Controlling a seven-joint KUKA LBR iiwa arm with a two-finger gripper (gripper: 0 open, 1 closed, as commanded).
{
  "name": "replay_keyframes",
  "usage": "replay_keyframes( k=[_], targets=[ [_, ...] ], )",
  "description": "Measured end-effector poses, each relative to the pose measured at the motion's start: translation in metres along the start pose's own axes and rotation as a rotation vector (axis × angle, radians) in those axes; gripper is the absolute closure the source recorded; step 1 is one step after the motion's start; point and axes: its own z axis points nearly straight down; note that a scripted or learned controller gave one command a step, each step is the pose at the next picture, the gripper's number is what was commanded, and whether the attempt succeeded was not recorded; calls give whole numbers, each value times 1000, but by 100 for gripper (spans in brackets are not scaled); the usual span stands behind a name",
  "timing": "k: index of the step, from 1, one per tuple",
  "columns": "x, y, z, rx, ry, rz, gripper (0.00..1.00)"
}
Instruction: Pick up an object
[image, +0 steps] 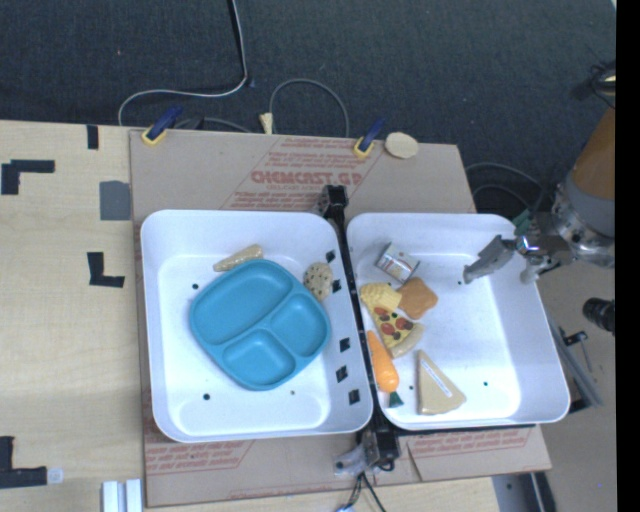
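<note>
The right bin (520, 330) holds a small metal can (397, 265), a brown nugget (419, 297), a yellow piece (376, 295), a pizza slice (398, 331), an orange carrot (383, 366) and a tan sandwich wedge (437, 387). My gripper (504, 266) hangs over the right bin's upper right part, well to the right of the can. Its fingers stand spread open with nothing between them. The toys lie along the bin's left side, apart from the gripper.
The left bin (160, 300) carries a blue divided plate (260, 322), a tan stick (237, 259) and a speckled cookie (318, 280). A black divider clamp (333, 203) sits between the bins. A round tan disc (401, 145) lies on the cardboard behind.
</note>
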Motion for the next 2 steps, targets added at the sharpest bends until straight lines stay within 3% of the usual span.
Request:
replay_keyframes(
  k=[1, 2],
  targets=[
    [58, 64, 98, 2, 2, -7, 0],
    [67, 74, 162, -8, -1, 0, 0]
  ],
)
